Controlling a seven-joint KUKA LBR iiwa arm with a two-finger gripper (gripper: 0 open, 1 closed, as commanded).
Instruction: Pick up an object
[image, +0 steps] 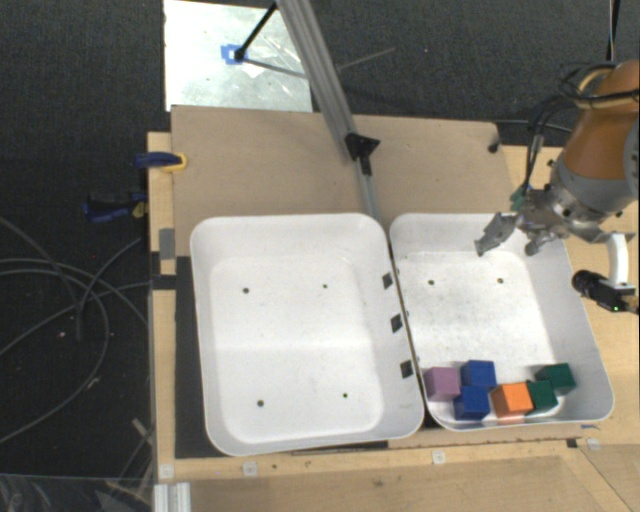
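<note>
- Your two-finger gripper hangs over the far right part of the right shallow white plastic bin, below the grey arm with the orange band.
- Fingers are spread apart, nothing between them.
- Your targets are a cluster of small cubes, well apart from the gripper, toward the camera, against the near wall of the same bin.
- Purple cube: nearer the camera than the gripper and off to its left in the picture, leftmost of the cluster.
- Two blue cubes: just beside the purple one, one stacked or leaning by the other, can't tell which.
- Orange cube: almost straight below the gripper in the picture, touching the blue pair.
- Two dark green cubes: right end of the cluster, a bit right of the gripper's line.
- Left shallow white plastic bin sits well left of the gripper, touching the right bin along black clips.
- Both bins rest on a brown board bench; a grey metal pole slants across it beyond the gripper's left.
</note>
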